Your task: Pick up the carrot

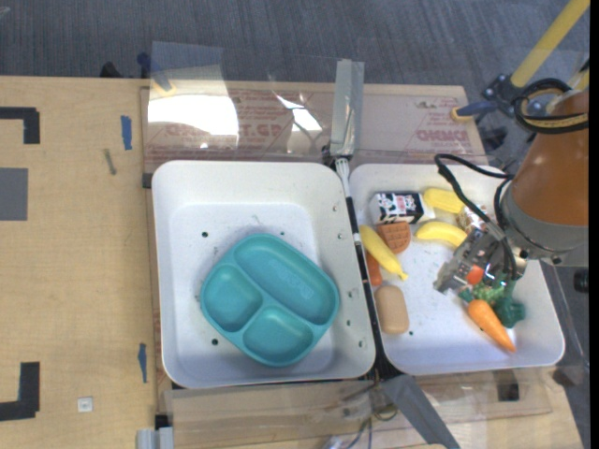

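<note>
The carrot (492,325) is orange with a green leafy top (510,309). It lies in the right bin (440,340) near the front right corner, tip pointing toward the front. My gripper (470,271) hangs just above and to the left of the carrot's leafy end, close to it. A small orange-red spot shows at the gripper's tip, and I cannot make out what it is. The arm's orange band (557,171) stands over the bin's right side.
The right bin also holds two yellow pieces (440,217), a banana (384,252), a black-and-white carton (397,204), a brown wedge (399,237) and a tan oval piece (391,309). A teal divided plate (270,297) lies in the left bin (187,204).
</note>
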`<action>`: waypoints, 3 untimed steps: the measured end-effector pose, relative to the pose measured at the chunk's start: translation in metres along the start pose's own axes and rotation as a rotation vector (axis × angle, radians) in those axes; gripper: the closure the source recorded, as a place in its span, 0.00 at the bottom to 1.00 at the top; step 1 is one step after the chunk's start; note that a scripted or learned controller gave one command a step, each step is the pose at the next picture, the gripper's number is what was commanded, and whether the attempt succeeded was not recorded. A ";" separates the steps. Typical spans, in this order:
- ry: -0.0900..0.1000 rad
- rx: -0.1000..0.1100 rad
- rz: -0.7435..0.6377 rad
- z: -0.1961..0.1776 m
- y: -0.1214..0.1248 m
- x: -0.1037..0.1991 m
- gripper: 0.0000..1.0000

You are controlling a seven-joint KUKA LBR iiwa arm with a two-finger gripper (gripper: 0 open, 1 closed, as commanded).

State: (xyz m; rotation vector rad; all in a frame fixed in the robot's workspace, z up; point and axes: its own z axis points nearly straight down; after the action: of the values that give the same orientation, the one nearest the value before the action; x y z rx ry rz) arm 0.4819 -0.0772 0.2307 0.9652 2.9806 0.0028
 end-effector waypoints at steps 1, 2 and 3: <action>0.010 0.004 -0.112 0.047 0.014 0.014 1.00; -0.004 -0.003 -0.134 -0.068 0.061 -0.018 1.00; 0.017 0.010 -0.017 0.100 -0.014 -0.020 1.00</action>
State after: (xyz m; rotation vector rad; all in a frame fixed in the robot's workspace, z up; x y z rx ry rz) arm 0.4904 -0.1007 0.1306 0.9450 3.0074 -0.0042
